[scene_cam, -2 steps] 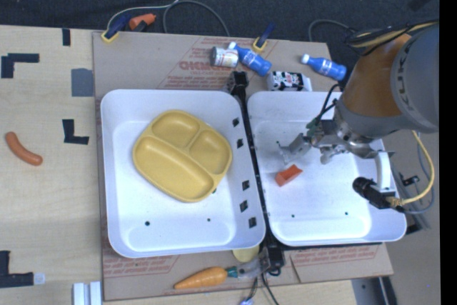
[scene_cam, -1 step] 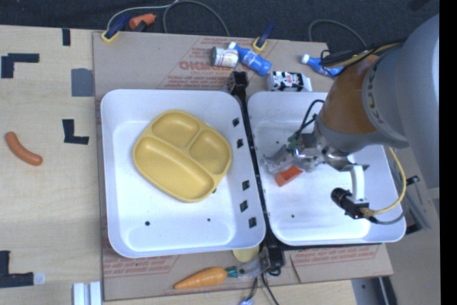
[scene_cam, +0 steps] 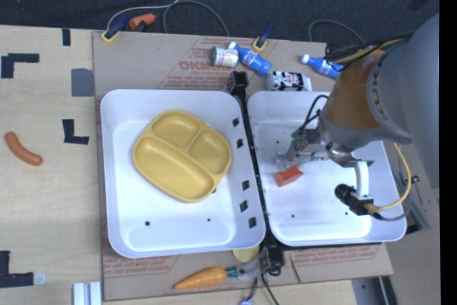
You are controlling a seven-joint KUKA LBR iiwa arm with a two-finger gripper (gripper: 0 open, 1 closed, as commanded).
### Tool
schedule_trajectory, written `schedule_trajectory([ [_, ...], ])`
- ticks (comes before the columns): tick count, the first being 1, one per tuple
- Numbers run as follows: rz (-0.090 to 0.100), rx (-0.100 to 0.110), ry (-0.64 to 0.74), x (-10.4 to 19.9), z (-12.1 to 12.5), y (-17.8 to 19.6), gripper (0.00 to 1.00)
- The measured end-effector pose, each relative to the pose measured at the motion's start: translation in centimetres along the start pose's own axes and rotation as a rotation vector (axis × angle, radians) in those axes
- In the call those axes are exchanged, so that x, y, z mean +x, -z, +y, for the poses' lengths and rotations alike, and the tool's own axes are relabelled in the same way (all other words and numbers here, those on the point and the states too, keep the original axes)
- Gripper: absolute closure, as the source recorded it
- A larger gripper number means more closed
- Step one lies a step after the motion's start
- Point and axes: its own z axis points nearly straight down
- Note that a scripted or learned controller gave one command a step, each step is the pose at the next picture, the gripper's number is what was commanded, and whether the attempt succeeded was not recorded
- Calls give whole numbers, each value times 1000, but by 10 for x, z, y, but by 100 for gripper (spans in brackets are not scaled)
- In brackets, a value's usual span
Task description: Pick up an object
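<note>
A small orange-red block (scene_cam: 288, 176) lies on the floor of the right bin (scene_cam: 314, 225), near its left side. My gripper (scene_cam: 298, 151) reaches down into that bin from the right, its tip just above and slightly right of the block. The grey arm with its orange band (scene_cam: 353, 93) hides most of the hand. A yellow divided plate (scene_cam: 183, 154) rests in the left bin (scene_cam: 121, 211).
Along the back of the bench lie a white bottle (scene_cam: 226, 56), a blue bottle (scene_cam: 255, 61), another blue bottle (scene_cam: 321, 66) and a black-and-white item (scene_cam: 288, 81). A toy carrot (scene_cam: 201, 278) lies in front of the bins. A sausage (scene_cam: 23, 149) rests far left.
</note>
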Motion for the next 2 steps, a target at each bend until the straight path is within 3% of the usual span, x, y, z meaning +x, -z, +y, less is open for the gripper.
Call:
schedule_trajectory([
  [1, 6, 1, 6, 59, -3, 93, 100],
  [2, 5, 8, 1, 56, -4, 87, 0],
])
